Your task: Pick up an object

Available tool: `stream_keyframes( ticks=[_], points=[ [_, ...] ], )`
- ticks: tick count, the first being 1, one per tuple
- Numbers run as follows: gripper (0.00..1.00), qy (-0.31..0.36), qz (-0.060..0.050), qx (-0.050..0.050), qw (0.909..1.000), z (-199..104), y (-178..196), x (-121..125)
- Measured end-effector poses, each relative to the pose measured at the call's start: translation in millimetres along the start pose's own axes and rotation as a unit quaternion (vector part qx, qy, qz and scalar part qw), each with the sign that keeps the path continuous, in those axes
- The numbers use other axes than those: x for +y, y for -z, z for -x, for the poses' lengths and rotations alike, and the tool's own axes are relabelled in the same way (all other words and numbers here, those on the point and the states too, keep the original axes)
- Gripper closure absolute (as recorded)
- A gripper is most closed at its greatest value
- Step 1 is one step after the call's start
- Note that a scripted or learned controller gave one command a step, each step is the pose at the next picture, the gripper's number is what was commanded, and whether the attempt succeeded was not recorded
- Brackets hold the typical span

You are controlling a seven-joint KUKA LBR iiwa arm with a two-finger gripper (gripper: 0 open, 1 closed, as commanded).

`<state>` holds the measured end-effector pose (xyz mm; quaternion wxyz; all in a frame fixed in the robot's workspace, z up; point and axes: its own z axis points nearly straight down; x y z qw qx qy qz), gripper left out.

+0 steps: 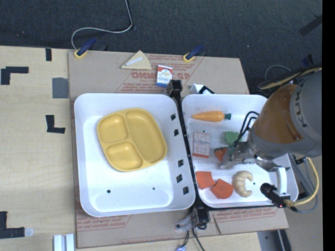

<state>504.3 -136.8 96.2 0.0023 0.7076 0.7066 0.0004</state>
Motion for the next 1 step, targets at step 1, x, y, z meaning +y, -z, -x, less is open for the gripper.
stream_keyframes(
  ticks=[1],
  points=[
    [0.0,0.0,0.0,0.0,1.0,0.0,-0.1,-0.1]
  ],
)
